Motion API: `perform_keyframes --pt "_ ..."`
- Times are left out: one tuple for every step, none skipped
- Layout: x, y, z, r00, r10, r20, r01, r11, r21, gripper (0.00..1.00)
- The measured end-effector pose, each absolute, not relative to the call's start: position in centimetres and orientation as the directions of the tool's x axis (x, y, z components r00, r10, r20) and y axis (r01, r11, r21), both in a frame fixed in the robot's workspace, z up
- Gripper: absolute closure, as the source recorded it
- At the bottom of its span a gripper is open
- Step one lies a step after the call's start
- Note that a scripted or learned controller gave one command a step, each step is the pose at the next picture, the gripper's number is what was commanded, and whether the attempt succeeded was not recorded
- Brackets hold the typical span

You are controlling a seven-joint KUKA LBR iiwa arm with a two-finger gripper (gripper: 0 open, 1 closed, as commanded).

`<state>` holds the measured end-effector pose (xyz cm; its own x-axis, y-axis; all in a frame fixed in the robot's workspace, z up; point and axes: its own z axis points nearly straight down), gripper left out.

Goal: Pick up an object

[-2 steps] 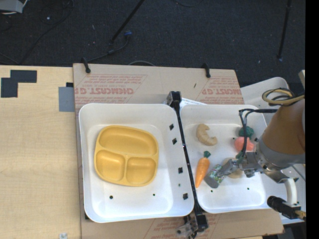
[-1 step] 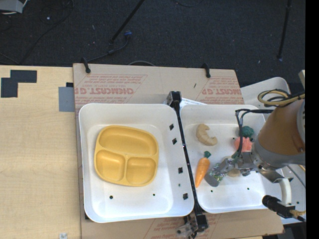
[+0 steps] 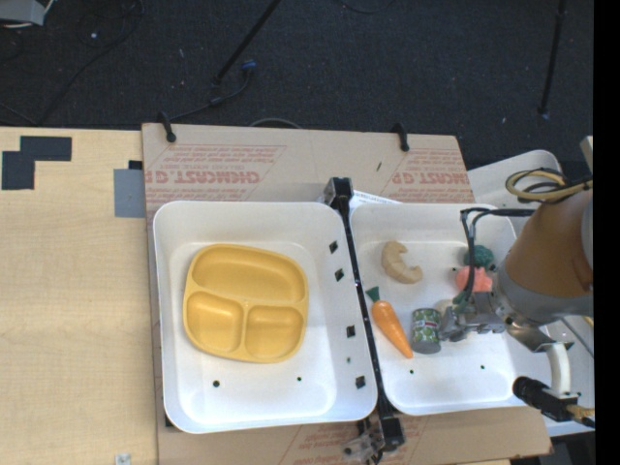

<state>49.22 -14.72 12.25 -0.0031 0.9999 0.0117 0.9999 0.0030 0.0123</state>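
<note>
Orange-banded grey arm (image 3: 547,260), black cables looping above its dark tool (image 3: 455,323).

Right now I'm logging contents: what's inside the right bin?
The right bin holds a carrot, tan crescent, small can and red-green item; the arm covers its far-right part.

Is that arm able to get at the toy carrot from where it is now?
Probably yes. The carrot lies in the same bin as the gripper, with its top bare; a small can sits between them, so coming from above seems safest.
</note>
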Motion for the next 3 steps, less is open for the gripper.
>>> perform_keyframes --pt "49.0 -14.9 18.5 -0.001 1.0 -0.001 1.0 0.001 0.002 1.0" --pt "49.1 -14.9 23.4 -0.002 1.0 -0.001 1.0 0.002 0.003 1.0" --pt "50.2 -10.0 22.2 -0.005 1.0 0.003 1.0 0.005 -0.004 1.0"
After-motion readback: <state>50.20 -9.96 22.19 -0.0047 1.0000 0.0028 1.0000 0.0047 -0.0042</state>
